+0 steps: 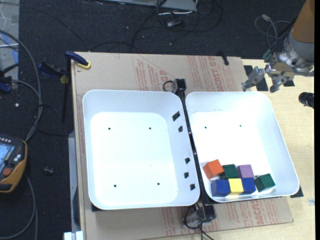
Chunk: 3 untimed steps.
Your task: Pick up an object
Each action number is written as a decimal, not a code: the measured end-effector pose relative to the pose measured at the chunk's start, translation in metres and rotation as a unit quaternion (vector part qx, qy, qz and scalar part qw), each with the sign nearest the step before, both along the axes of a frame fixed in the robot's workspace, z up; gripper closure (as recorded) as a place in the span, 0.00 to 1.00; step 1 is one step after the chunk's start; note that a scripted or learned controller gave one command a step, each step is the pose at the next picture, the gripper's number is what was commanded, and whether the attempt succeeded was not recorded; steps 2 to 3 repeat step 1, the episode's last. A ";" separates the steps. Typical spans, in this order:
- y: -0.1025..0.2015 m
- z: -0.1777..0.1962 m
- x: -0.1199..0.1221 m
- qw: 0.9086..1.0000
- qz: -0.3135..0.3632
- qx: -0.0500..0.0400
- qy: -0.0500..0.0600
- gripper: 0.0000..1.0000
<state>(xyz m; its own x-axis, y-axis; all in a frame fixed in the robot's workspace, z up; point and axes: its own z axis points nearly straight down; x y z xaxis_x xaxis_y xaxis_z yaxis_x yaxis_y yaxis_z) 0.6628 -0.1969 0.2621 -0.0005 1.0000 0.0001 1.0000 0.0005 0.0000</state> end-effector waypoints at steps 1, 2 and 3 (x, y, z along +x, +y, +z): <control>0.003 -0.035 -0.088 1.000 -0.001 0.000 0.001 0.00; 0.003 -0.035 -0.088 1.000 -0.001 0.000 0.001 0.00; 0.003 -0.035 -0.088 1.000 -0.001 0.000 0.001 0.00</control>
